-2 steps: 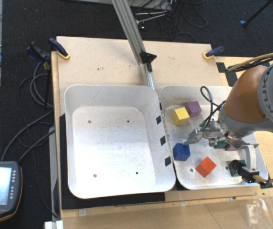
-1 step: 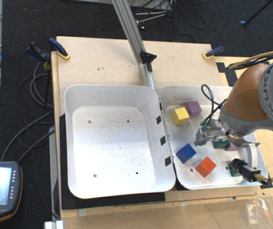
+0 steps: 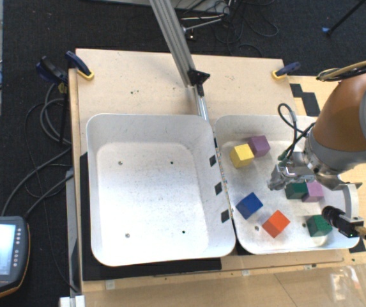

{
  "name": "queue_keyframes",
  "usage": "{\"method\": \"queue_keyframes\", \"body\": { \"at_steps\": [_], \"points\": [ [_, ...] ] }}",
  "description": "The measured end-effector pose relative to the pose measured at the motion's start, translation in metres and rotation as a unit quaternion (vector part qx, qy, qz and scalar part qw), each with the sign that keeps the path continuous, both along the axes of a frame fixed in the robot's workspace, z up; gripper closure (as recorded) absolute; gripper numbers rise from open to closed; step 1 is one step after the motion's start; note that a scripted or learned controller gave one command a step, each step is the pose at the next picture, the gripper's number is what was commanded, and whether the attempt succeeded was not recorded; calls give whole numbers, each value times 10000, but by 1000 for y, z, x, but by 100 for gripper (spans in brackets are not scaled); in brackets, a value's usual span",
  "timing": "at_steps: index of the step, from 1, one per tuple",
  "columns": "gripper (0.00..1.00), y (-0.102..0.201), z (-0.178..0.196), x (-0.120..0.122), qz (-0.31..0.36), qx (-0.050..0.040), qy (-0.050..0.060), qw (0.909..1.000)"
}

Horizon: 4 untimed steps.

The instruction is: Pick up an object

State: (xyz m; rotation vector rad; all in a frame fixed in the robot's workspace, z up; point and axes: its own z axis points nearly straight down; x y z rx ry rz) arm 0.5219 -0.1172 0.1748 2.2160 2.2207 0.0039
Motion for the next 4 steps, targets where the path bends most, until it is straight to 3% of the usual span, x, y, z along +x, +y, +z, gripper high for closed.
{"method": "queue_keyframes", "body": {
  "at_steps": [2,4],
  "points": [
    [100,-9,100,4,5,-4,-10,10000],
    [100,92,69,50,25,11,21,10000]
  ]
}}
